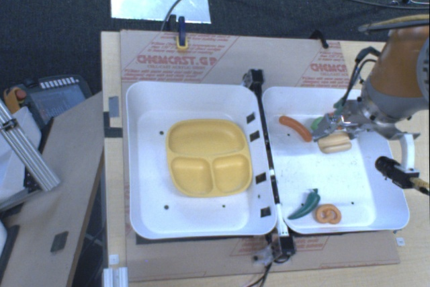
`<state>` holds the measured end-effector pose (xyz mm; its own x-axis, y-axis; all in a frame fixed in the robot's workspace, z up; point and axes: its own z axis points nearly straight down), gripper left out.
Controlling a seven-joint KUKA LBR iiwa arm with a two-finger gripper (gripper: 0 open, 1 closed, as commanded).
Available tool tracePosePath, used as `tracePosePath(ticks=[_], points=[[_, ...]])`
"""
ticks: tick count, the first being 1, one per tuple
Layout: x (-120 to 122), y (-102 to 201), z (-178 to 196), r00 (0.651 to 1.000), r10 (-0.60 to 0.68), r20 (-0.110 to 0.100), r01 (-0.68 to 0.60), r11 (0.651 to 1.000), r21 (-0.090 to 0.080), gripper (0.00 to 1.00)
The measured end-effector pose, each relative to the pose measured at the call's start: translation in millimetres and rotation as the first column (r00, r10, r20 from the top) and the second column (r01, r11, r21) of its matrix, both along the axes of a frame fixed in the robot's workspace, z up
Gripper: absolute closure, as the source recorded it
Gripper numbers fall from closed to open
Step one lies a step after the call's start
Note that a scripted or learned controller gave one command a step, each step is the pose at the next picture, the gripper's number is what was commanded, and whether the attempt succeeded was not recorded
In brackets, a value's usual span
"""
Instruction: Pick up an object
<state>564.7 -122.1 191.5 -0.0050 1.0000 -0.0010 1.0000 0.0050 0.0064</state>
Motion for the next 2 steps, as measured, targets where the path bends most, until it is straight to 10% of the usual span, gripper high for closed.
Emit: tracePosePath(ticks=[2], points=[[5.0, 58.5, 37.0, 1.000, 0.005, -0.003, -0.005, 1.000, 0.002, 1.00]])
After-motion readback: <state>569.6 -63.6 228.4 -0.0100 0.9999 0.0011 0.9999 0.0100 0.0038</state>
